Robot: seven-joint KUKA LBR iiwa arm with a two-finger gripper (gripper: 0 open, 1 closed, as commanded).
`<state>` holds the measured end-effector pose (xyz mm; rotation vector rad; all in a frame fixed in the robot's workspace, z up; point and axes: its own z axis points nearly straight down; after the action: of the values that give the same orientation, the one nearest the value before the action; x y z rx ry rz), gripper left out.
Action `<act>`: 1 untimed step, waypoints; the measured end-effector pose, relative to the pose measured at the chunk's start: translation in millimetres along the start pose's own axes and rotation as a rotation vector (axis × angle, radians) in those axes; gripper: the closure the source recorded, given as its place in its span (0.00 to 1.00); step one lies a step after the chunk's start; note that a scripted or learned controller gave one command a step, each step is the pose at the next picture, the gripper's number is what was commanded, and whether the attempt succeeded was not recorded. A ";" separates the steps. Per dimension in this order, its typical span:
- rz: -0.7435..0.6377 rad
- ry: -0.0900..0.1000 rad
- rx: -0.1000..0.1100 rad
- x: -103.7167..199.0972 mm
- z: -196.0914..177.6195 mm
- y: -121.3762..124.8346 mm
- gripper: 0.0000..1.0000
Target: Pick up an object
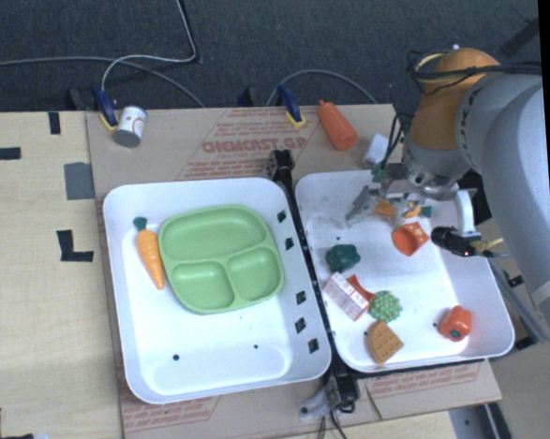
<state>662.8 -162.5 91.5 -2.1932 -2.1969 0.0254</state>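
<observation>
Arm reached in from the right, wrist over the upper part of the right bin [472, 346]. Gripper [386, 201] sat low near the bin's back wall, one grey finger [358, 203] slanting down-left toward the bin floor. A small orange piece [385, 210] lay just beside the gripper's underside; could not tell whether it was between the fingers or merely under them, nor how far apart the jaws stood, so no grasp recorded.

Step judged: descent or closing phase of a pick, no object yet lifted. Candidates in the right bin: orange cup-shaped item [409, 240] just below the gripper, dark green lump [341, 255] toward the bin's left wall, red-and-white packet [347, 294], green dotted ball [385, 305], waffle-like brown piece [384, 341], red-orange toy [454, 322] at lower right. Next move would call for the fingers straddling one item squarely, closing, then a straight lift clear of the bin rim.

Left bin [135, 364] held a green divided tray [223, 258] with a toy carrot [149, 253] beside it, well apart from the arm.

Writing: red print on the cardboard under the bins, reading roughly "CHEMCAST" near the top edge; more red print at the bottom edge, too small to read. Packet label illegible
</observation>
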 end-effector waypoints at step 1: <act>0.001 -0.017 -0.040 -60.4 -93.5 2.4 0.00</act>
<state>668.8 -224.3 183.9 -2.2234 -2.2245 0.0003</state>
